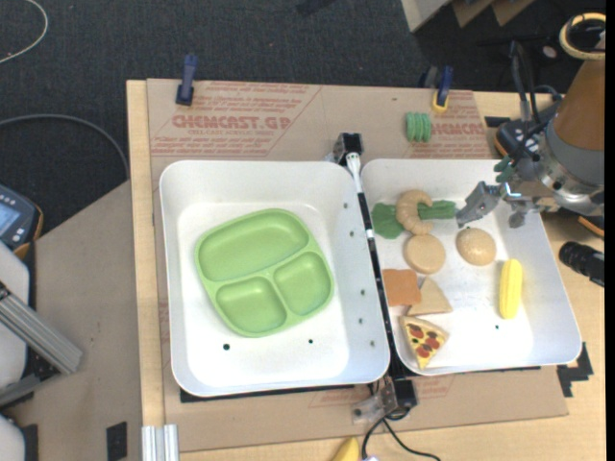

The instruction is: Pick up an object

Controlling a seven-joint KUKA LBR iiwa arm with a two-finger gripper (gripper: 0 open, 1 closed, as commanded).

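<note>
Camera view shows the pincer (490, 203) hanging over the upper part of the right bin (567, 329), its two fingers spread apart with nothing between them. Nothing has been lifted yet, I'd say; the whole pick is left to do, from closing on something to raising it clear.

Any of the food pieces could be the object, and they all lie in the right bin, in the middle right of the frame. Nearest the open fingers sits a round tan piece (476, 247), just below them. I count two such round tan pieces, the other one (425, 254) lying further left. Beside those: one yellow corn-like piece (510, 288), one pizza slice (426, 341), one orange square (401, 285), one tan wedge (435, 301), and a green-and-tan cluster (407, 213) I can't separate.

One green divided plate (264, 272) rests in the left bin (183, 200). One small green item (418, 127) lies on the tabletop (250, 113) above the bins.
</note>
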